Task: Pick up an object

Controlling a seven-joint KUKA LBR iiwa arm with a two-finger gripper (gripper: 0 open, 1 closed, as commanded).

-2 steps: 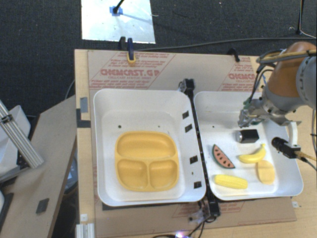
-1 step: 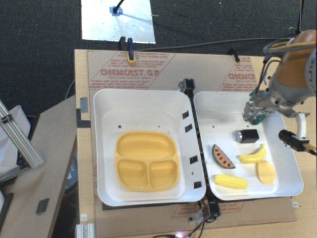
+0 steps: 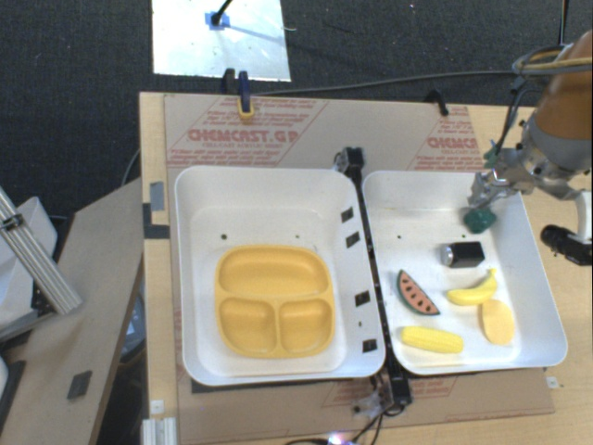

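Bins first: two shallow white ones side by side, the left bin (image 3: 199,211) and the right bin (image 3: 547,327). Left one has a single yellow divided tray (image 3: 274,299), three compartments, sitting toward the near side. Right one has the loose stuff, six pieces by my count: one green object (image 3: 480,219) at the far right, one small black can (image 3: 462,254) lying on its side just nearer than that, one watermelon slice (image 3: 418,293) toward the left, one banana (image 3: 473,291) right of the slice, one corn cob (image 3: 431,340) at the near edge, and one orange-ish oval piece (image 3: 498,323) right of the corn, looks like a mango or peach half, hard to call.

The arm comes in from the right, and the gripper (image 3: 485,197) hangs over the far right corner of the right bin. The green object sits directly under the fingertips, touching or nearly so. Can't tell whether the fingers are spread or closed on it, since the metal bits blur together at this angle, so I won't say it's being held. The green thing seems to rest on the bin floor near the right wall, with the black can just beside it on the near side. Everything else in that bin is well apart from the gripper.
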